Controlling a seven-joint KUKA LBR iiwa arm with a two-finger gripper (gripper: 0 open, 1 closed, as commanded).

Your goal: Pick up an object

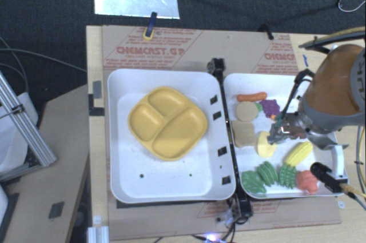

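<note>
bench sheet (171, 44) reads "chemcast gp" | hand (278, 134) over right bin (240, 83) | grip state unclear

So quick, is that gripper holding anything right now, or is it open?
Gripper: low in the right bin, just beside the pale yellow piece; whether it is open, shut or holding anything cannot be told from this view.

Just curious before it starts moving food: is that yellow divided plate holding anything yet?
Empty. The yellow plate in the left bin shows three bare compartments.
</note>
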